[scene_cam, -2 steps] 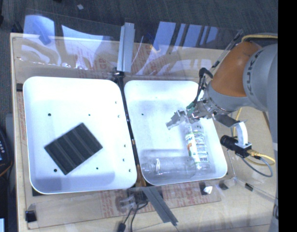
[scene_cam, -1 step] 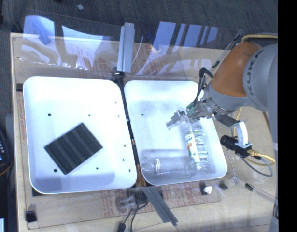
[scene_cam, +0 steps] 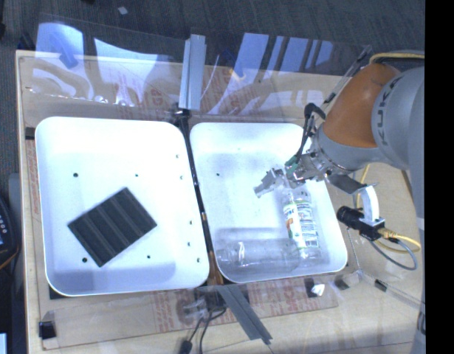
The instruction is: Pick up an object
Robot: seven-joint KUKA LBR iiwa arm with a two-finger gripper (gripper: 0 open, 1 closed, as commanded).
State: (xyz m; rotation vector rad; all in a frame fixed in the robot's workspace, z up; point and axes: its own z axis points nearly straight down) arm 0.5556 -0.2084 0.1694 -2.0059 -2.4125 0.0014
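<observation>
My gripper (scene_cam: 269,183) hangs over the middle of the right bin (scene_cam: 234,142), reaching in from the right. Just below and to its right lies a clear plastic bottle (scene_cam: 301,223) with a white and orange label, its top end pointing up toward the gripper. I cannot tell if the gripper touches it. A second clear plastic container (scene_cam: 250,253) lies on its side along the right bin's front wall. In the left bin (scene_cam: 64,135) a flat black ribbed slab (scene_cam: 112,226) rests at a slant, front of centre.
A clear plastic screen (scene_cam: 138,65) stands behind both bins. A dark divider bar (scene_cam: 198,198) runs between the bins. The grey arm with its orange band (scene_cam: 356,120) fills the space to the right of the right bin.
</observation>
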